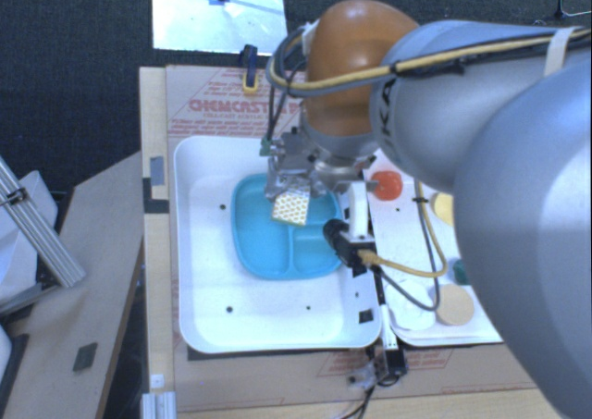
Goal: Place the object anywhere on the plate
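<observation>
The grey arm [481, 130] and its orange band [347, 56] cover most of the right bin [407, 223] and hide the claw's [292, 193] upper parts. A yellow-white patterned object [291, 209] sits at the fingertips, apparently pinched between them, just above the blue plate [268, 246]. The plate's far rim disappears under the claw. Left and toward the camera of the claw, the left bin's [199, 241] floor lies open. An orange piece [388, 187] lies to its right.
</observation>
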Robot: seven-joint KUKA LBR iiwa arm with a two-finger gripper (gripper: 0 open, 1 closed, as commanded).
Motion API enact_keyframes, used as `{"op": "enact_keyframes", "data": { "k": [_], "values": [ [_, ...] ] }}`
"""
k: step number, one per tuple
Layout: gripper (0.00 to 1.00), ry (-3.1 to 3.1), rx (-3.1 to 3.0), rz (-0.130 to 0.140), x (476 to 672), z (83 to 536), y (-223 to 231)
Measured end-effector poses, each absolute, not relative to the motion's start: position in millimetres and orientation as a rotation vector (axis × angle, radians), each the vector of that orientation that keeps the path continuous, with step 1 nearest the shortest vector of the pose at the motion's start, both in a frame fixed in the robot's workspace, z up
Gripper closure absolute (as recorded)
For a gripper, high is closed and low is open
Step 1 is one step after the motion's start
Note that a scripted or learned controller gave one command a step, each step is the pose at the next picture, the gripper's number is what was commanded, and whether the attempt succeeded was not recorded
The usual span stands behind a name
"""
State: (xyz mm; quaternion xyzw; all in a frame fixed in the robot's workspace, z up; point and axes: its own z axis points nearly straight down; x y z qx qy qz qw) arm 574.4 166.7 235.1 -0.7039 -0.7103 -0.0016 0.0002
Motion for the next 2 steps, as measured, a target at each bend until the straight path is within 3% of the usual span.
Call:
{"op": "enact_keyframes", "data": {
  "k": [1, 2],
  "values": [
    [1.00, -2.223, -2.220, -0.001, 573.8, 233.6, 159.8],
    [0.00, -2.223, -2.220, -0.001, 573.8, 233.6, 159.8]
  ]
}}
